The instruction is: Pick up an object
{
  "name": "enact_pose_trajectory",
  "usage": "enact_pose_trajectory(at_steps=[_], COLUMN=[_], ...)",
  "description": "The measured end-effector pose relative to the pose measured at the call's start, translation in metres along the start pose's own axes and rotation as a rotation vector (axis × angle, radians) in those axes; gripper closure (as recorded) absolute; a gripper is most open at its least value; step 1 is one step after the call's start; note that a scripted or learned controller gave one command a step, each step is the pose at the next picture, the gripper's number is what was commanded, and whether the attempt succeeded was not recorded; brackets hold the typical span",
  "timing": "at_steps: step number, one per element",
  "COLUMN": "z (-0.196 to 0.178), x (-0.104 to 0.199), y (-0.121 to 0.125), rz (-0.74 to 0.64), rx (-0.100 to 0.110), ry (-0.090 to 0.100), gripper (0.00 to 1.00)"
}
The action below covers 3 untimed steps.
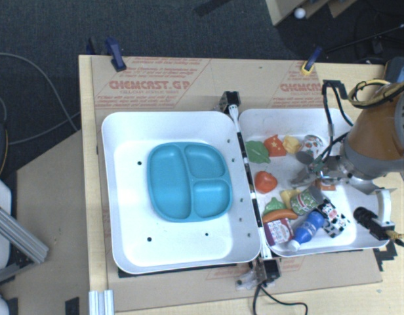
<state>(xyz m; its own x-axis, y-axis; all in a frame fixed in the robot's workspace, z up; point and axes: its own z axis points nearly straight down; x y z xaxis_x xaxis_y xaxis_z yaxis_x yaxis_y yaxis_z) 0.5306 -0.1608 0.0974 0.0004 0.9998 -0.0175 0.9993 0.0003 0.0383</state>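
Observation:
My gripper point(309, 171) hangs over the middle of the right bin point(333, 118), reaching in from the right. Around it lie several small items. A green leafy piece point(257, 151), a red-orange piece point(275, 144), a yellow piece point(292, 143) and a round silvery thing point(312, 141) lie behind it. A red tomato point(265, 181) sits to its left. Just in front of it are a green can point(307, 201), an orange carrot point(279, 213), a maroon packet point(279, 230), a blue bottle point(307, 227) and a black-and-white spotted toy point(334, 219). Nothing shows as held.
The left bin point(123, 176) holds a blue divided plate point(189, 180). A metal clamp strip point(243, 169) runs between the two bins. Blue clips point(114, 53) hold the cardboard bench top at the back.

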Motion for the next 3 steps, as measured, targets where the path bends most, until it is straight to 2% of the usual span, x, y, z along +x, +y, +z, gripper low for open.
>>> enact_pose_trajectory(at_steps=[1,2,3], z=[0.000,0.001,-0.012], x=[0.002,-0.006,-0.011], y=[0.004,0.019,0.023], rz=[0.004,0.001,0.002], rx=[0.008,0.016,-0.002], ry=[-0.001,0.008,-0.007], gripper=[0.00,0.00,1.00])
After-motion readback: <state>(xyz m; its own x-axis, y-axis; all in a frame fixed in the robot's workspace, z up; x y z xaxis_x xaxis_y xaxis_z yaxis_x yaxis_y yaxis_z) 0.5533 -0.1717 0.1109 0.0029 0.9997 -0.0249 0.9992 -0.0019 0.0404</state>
